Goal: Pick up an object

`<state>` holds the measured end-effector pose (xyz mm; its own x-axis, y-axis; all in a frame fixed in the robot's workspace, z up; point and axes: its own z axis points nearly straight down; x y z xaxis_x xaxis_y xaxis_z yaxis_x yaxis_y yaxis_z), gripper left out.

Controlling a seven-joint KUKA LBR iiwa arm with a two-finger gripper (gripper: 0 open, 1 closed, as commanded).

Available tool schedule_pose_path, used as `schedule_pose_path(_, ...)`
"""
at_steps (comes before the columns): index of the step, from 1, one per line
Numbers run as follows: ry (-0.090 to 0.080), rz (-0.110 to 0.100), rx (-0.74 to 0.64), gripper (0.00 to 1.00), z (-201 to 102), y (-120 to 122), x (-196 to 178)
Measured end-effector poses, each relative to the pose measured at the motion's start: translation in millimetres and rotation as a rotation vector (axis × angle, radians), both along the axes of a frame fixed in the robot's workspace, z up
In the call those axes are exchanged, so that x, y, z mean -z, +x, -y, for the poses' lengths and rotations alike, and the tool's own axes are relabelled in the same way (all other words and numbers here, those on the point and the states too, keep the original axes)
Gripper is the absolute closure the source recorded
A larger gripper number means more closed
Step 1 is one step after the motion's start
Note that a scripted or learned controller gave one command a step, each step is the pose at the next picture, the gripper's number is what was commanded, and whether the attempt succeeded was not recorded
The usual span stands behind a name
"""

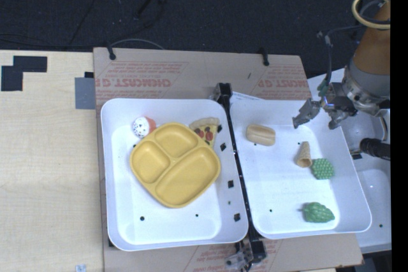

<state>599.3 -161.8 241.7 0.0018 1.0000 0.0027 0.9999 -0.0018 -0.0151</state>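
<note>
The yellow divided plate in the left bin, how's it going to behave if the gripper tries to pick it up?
The yellow divided plate looks rigid moulded plastic, so probably stiff and light. It is wide and shallow, so the gripper would likely need its raised rim. Its smooth surface may slip.

Grey robot arm with an orange band is reaching in from the right, its gripper (317, 115) hanging with fingers spread apart.

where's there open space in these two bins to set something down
Right bin: bare floor in its near-left part, between the bread roll and the green piece. Left bin: a bare strip below the yellow plate. Crowded around the plate's top edge.
</note>
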Motion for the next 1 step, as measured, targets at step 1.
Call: schedule_pose_path(1,-0.002,0.012,-0.002,0.0,-0.1,2.3,-7.5)
